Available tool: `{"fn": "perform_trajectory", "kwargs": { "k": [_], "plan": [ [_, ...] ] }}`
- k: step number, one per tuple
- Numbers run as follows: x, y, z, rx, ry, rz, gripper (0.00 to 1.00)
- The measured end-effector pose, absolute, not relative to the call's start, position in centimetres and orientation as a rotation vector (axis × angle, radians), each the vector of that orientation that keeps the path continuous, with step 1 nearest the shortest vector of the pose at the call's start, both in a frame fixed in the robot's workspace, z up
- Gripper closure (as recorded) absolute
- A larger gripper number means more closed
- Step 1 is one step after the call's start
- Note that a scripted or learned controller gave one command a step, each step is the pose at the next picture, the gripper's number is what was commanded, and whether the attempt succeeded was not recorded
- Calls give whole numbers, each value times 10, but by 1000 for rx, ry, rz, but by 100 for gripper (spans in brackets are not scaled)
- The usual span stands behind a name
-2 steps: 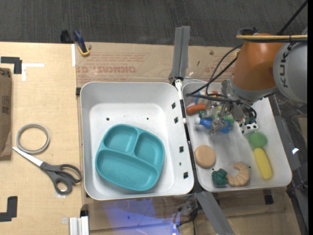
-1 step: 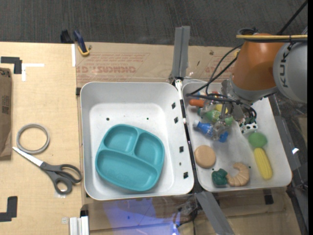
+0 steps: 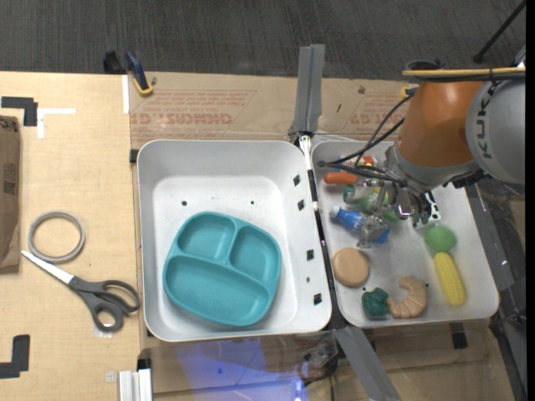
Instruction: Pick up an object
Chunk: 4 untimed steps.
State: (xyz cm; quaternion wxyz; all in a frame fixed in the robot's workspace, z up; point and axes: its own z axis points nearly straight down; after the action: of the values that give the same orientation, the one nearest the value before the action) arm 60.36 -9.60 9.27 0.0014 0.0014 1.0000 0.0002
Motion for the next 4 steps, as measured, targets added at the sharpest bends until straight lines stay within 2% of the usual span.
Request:
{"fn": "perform_trajectory", "kwargs": {
  "k": [1, 2, 3, 4],
  "plan": [
    [567, -94, 92, 104, 3137, 0, 0],
    [539, -93, 92, -31, 3140, 0, 0],
    [520, -94, 92, 60, 3140, 1, 0],
    [491, -91, 92, 88, 3139, 1, 0]
  ]
}}
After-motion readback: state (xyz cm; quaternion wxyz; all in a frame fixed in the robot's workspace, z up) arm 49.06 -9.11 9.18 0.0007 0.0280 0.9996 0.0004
